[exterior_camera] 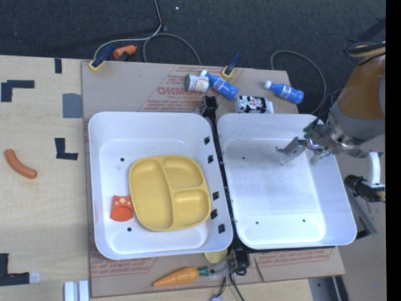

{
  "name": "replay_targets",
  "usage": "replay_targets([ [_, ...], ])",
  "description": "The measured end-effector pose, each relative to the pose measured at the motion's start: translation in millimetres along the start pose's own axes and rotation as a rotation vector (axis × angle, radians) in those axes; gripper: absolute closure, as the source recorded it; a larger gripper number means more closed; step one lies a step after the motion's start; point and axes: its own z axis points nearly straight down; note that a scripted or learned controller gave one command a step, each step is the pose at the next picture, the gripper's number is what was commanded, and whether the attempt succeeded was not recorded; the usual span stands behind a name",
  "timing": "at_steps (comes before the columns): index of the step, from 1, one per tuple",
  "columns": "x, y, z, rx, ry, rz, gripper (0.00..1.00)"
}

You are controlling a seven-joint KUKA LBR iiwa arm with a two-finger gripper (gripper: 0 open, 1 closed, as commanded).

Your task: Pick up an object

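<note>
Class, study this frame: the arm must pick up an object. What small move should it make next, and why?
Probably swing left across the divider toward the left bin. The gripper hovers over the right bin, with nothing between its fingers, while the yellow plate and the small orange-red object lie in the left one.
</note>
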Motion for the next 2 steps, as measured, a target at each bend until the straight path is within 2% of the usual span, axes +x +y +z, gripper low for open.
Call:
replay_targets([
  [1,44,86,112,-0.007,-0.002,-0.007,0.00],
  [2,83,95,106,-0.005,-0.002,-0.003,0.00],
])
